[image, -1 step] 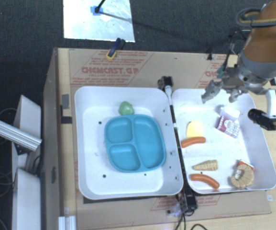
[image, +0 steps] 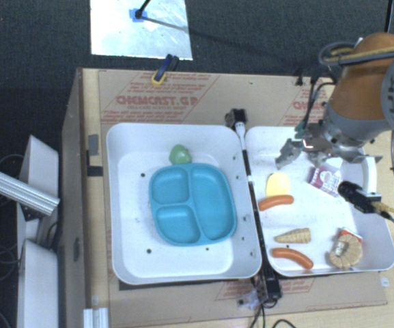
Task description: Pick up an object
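My gripper [image: 302, 154] hangs over the back of the right bin [image: 388, 251], open, with nothing between its fingers. Just right of and below it lies a maroon and white packet [image: 324, 180]. A yellow block [image: 278, 183] sits near the bin's left wall, with an orange sausage [image: 276, 201] touching its front. Toward the front lie a tan cone [image: 293, 236], a second orange sausage [image: 293, 257] and a brown and white biscuit-like piece [image: 345, 249]. The grey arm reaches in from the right above the bin's back corner.
The left bin [image: 132, 251] holds a blue divided plate [image: 191, 203] with a small green ball [image: 179, 155] behind it. A black clip [image: 237, 119] sits at the back of the wall between the bins. Cardboard lies under both bins.
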`<state>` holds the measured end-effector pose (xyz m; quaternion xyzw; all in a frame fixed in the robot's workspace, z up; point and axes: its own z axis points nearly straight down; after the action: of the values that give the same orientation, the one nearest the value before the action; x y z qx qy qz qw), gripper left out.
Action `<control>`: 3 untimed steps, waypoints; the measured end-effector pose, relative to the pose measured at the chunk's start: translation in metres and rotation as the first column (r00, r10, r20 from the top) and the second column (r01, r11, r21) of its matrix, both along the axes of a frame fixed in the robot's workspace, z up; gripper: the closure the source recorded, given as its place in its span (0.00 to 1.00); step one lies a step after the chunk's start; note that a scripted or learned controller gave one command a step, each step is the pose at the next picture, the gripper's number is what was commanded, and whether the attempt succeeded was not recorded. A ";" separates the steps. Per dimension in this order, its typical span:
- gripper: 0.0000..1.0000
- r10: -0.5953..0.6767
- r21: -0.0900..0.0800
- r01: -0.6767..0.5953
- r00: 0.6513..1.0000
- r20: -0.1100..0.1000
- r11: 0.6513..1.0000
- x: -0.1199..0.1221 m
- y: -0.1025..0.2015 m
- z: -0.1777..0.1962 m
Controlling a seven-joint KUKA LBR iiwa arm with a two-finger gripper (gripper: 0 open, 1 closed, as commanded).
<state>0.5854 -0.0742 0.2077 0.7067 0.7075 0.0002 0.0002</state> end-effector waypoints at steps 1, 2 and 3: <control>0.00 0.003 0.000 -0.003 1.000 0.001 1.000 0.066 -0.015 -0.024; 0.00 0.004 0.001 -0.004 1.000 0.003 1.000 0.084 0.006 -0.022; 0.00 0.004 0.001 -0.004 1.000 0.003 1.000 0.084 0.007 -0.001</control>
<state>0.6692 -0.0677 0.2062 0.7054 0.7089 0.0014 0.0010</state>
